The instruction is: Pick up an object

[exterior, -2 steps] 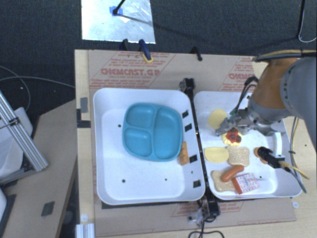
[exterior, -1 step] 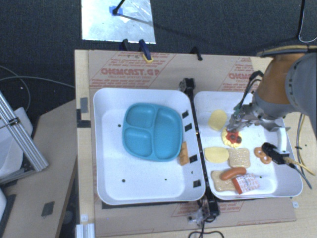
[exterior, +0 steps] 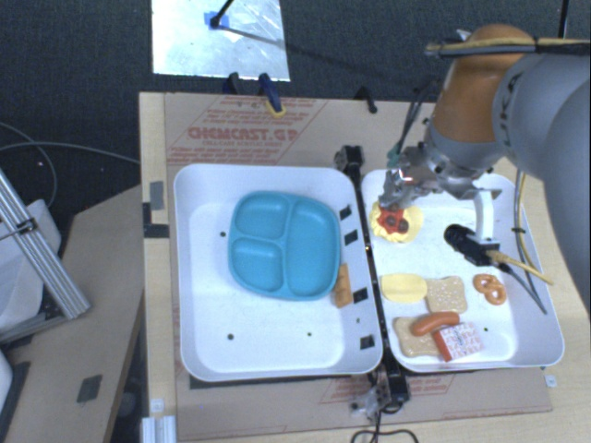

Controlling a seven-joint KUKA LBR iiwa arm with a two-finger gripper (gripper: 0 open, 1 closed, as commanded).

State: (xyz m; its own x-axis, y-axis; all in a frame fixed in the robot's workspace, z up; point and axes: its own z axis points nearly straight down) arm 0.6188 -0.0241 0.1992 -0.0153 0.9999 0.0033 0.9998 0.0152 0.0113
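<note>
In the right bin (exterior: 531,335), my gripper (exterior: 395,195) reaches down over the far left corner, just above a flat yellow food piece with a red lump on it (exterior: 399,223). Nearer the front lie a pale yellow disc (exterior: 404,288), a slice of toast (exterior: 447,293), a small pretzel (exterior: 490,288), a sausage (exterior: 434,322) resting on a bread slice (exterior: 411,338), and a red-and-white packet (exterior: 459,341). Nothing can be seen held by the gripper.
The left bin (exterior: 208,340) holds a blue divided plate (exterior: 283,245) and a small orange-brown piece (exterior: 343,286) against its right wall. The grey arm (exterior: 517,90) spans the right bin's far right side. A ridge with black clips (exterior: 362,247) separates the bins.
</note>
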